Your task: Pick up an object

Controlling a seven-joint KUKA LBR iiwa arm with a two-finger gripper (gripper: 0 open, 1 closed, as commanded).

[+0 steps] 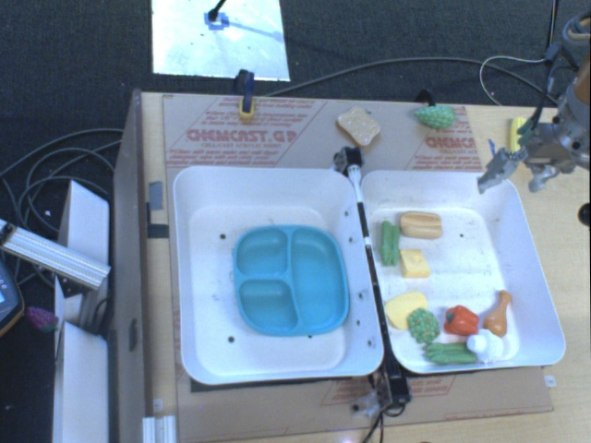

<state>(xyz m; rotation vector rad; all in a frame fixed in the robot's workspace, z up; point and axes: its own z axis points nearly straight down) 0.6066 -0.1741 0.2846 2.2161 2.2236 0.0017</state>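
My gripper (513,175) hangs at the far right, over the back right corner of the right bin (531,247), fingers spread open with nothing between them. Toy food lies in that bin: a bread roll (420,224), a green pod (391,244), a yellow cheese block (416,264), a yellow wedge (404,308), broccoli (423,325), a red pepper (461,320), a drumstick (499,313), a white piece (487,345) and a green bean (450,353). All of it sits well below and left of the gripper.
The left bin (199,275) holds a blue divided plate (290,279). A toast slice (358,126) and a green toy (436,116) rest on the cardboard behind the bins. A clamp (246,95) stands at the bench's back edge. Cables run along the back and left.
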